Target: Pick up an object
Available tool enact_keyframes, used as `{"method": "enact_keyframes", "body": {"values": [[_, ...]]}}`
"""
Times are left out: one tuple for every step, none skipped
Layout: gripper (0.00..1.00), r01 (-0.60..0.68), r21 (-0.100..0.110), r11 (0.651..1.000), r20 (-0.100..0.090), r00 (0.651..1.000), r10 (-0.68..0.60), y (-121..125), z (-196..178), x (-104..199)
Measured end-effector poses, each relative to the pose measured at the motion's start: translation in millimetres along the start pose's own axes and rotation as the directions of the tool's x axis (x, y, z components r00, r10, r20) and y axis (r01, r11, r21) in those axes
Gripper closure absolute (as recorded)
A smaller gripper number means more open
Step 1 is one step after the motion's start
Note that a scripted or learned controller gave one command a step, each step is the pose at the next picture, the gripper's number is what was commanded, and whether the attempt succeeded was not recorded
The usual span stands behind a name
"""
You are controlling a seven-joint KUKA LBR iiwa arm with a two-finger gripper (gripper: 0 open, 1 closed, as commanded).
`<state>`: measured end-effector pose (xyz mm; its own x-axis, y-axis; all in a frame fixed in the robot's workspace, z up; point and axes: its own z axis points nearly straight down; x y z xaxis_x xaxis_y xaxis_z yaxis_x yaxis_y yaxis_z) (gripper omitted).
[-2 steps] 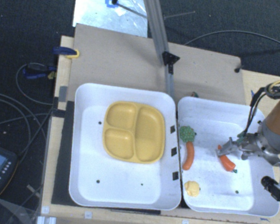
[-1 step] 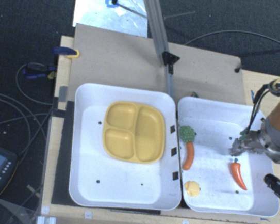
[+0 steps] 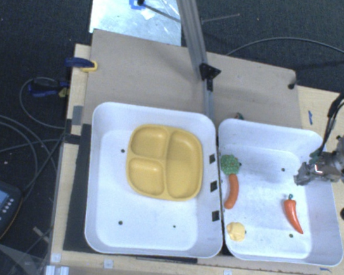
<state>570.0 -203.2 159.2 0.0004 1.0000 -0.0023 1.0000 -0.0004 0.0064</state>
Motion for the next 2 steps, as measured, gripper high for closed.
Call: {"method": "enact_keyframes", "body": {"values": [[1.0, 0.004, -0.002, 1.0, 0.001, 1.0, -0.004, 6.4, -57.6, -10.0], [1.0, 0.006, 0.001, 1.0, -0.001, 1.0, -0.006, 8.2, -90.6, -10.2]]}}
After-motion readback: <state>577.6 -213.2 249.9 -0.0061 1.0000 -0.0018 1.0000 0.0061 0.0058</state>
